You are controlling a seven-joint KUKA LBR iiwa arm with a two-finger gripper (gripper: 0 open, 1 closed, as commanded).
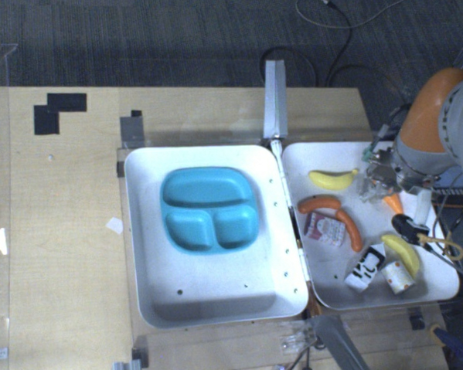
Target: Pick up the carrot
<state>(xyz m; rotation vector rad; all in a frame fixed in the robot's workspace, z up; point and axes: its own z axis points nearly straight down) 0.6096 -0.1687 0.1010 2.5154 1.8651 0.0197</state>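
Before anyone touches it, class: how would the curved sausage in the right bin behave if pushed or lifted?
The sausage looks glossy, so probably slippery. Its long bent shape suggests it would pivot rather than roll straight. It looks solid, likely stiff.

Hand (383, 182) low in right bin (446, 285), carrot (393, 203) just beside it; blue tray (210, 207) in left bin (153, 246)

grey kuka arm (454, 122), rounded orange band above wrist, metallic gripper (380, 179) with dark cables
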